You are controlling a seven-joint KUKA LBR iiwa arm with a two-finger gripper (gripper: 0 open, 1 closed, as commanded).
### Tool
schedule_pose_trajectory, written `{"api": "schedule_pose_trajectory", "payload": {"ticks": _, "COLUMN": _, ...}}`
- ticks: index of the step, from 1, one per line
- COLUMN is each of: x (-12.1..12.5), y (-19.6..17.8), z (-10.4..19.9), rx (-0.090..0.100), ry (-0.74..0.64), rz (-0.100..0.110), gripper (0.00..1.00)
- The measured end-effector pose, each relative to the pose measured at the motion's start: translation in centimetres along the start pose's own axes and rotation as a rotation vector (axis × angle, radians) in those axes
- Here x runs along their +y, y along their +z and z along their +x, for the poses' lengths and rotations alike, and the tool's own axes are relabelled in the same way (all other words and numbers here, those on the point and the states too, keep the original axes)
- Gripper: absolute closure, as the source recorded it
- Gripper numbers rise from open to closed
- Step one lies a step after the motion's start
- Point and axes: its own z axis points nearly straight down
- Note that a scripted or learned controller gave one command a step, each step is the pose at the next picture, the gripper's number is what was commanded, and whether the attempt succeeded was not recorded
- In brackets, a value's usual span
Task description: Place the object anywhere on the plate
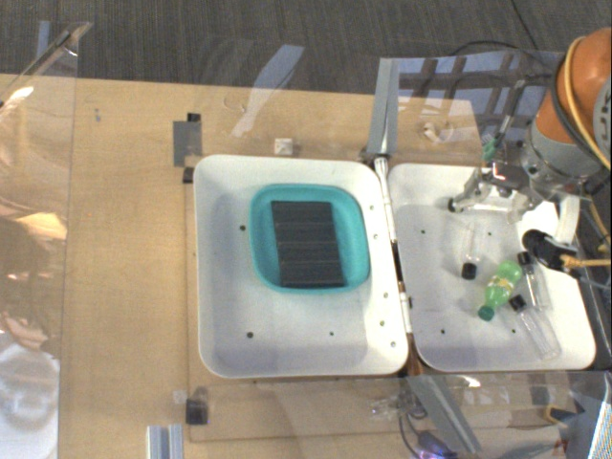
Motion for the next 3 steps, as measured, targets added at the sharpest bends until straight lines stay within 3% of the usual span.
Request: {"api": "schedule_pose_trajectory", "payload": {"ticks": 3, "x": 0.0, "y": 0.0, "z": 0.0, "rx": 0.0, "ry": 0.0, "rz": 0.0, "gripper": 0.0}}
